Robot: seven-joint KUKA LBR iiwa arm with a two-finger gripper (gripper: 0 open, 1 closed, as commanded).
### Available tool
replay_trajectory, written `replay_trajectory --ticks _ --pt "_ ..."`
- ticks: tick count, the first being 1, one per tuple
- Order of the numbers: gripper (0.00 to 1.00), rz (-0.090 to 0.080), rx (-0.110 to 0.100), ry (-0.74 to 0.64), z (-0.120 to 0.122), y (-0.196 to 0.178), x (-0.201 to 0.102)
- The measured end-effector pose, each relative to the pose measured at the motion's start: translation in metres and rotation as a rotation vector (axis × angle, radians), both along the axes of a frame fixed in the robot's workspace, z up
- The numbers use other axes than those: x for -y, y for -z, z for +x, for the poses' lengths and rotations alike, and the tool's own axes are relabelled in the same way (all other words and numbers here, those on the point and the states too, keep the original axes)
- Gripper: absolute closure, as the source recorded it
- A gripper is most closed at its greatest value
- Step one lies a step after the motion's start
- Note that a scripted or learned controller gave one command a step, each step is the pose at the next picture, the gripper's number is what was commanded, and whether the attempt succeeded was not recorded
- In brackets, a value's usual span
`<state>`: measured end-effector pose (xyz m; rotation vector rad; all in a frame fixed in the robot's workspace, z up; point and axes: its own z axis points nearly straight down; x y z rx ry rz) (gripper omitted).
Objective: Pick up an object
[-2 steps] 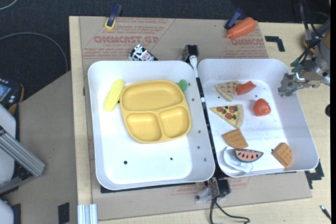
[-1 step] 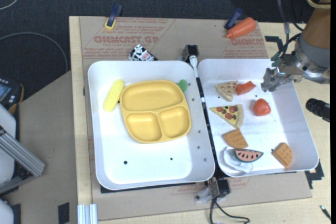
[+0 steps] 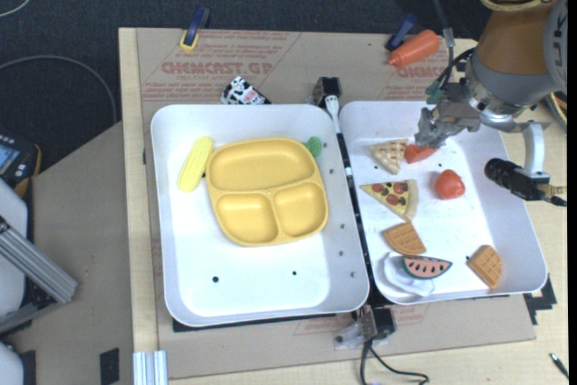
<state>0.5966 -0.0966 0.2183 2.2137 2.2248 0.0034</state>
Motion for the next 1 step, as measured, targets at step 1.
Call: replay_trajectory --ticks 1 --pt "1.00 0.001 0.000 -0.001 0.0164 0.0048 -0.0499"
